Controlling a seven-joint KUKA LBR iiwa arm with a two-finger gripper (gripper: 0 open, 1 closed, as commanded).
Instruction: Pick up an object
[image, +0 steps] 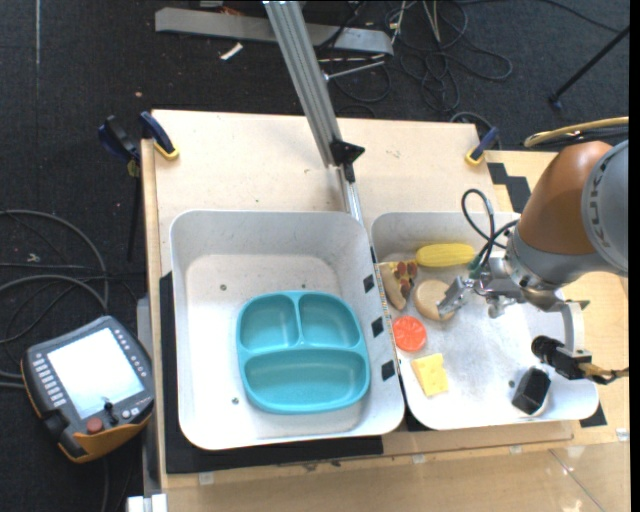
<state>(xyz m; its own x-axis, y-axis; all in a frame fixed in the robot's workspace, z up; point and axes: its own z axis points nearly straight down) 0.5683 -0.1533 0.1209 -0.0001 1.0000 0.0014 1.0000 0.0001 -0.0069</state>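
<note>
My gripper (473, 302) hangs over the right bin (500, 412), its two fingers spread open with only bare bin floor showing between them. Its left finger (452, 301) is at the right edge of a tan round piece (430, 297). A yellow corn cob (445, 256) lies just behind the gripper, near the bin's back wall. A brown speckled item (402, 279) rests against the bin's left wall. In front of it lie an orange-red round slice (409, 333) and a yellow cheese wedge (431, 374).
The left bin (200, 300) holds a blue divided plate (300, 350). A grey metal pole (312, 85) slants down to the back where the two bins meet. The arm's orange wrist band (555, 200) looms over the right bin's far right side.
</note>
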